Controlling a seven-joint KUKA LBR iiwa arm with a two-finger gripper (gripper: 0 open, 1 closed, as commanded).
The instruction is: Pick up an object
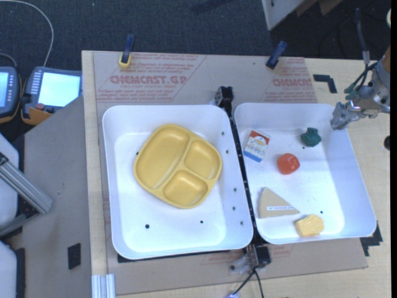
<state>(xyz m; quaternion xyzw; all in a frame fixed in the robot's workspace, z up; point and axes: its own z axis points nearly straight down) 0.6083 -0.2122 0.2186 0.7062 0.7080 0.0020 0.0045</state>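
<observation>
A: Report the bench layout, camera view.

B: Two white bins sit side by side on a brown board. The left bin (124,228) holds a yellow tray (178,165) with three compartments, lying flat near the bin's middle. The right bin (356,185) holds five items.

A: List the right bin contents and positions.

B: A small carton (256,146), white with orange and blue print, lies near the bin's left wall toward the far side. A red ball (288,163) lies right of the carton, near the bin's middle. A green item (311,137) lies toward the far right, apart from the ball. A tan wedge (276,204) lies on the near side, and a yellow block (309,226) lies just beside its near right corner. Whether wedge and block touch cannot be told.

A: Gripper position?

B: The gripper (342,115) is at the far right corner of the right bin, over its rim, right of the green item and apart from it. The arm enters from the right edge.

A: Finger state?

B: It cannot be told; the tip is small and blurred. No item is seen between the fingers.

A: Other equipment?

B: A lit screen (57,89) stands left of the board. Two clamps, one yellow (126,57) and one blue (276,54), sit on the board's far edge.
</observation>
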